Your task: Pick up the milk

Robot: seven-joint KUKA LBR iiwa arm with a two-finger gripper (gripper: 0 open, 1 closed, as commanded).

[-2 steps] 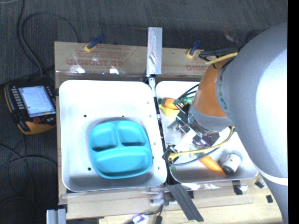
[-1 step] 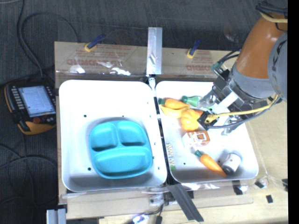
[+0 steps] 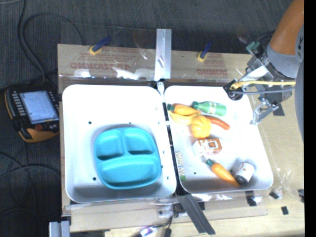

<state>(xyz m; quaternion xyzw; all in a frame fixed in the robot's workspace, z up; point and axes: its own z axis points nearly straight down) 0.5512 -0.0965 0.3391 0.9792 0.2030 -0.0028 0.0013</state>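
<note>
White milk carton (image 3: 208, 146) (orange label).

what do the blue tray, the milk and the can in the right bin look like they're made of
Blue tray: looks like moulded plastic, one even colour with soft sheen and rounded compartments. Milk: seems a small printed carton, white with an orange label; card or plastic, too small to tell. Can: appears metal or metal-look plastic, grey with a bright glint on its end.
</note>
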